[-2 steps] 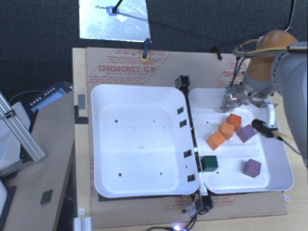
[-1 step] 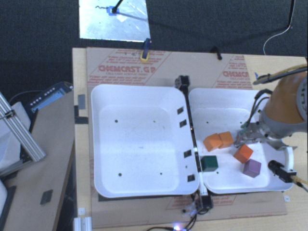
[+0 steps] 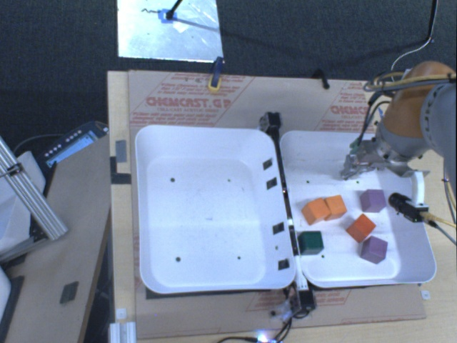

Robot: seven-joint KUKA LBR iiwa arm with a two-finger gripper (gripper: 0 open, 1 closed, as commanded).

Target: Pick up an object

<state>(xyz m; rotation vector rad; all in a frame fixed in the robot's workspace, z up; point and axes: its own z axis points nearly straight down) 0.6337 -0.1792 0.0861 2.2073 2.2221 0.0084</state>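
Note:
The right bin point(image 3: 314, 148) holds several blocks. Two orange blocks point(image 3: 323, 209) lie side by side near its middle, and a third orange block point(image 3: 360, 227) sits to their right. One purple block point(image 3: 372, 200) lies further right, another purple block point(image 3: 373, 249) rests near the front. A dark green block point(image 3: 310, 242) sits at the bin's front left. My gripper point(image 3: 352, 168) hangs over the back right part of this bin, above bare floor, with nothing seen between its fingers. It is some way behind the purple and orange blocks.
The left bin point(image 3: 207, 213) stands beside the right one, joined by a black clamped divider point(image 3: 280, 199). Both rest on a cardboard sheet point(image 3: 186, 102). A shiny metal plate point(image 3: 169, 18) lies beyond the bench. A handheld controller point(image 3: 71, 143) lies at the left.

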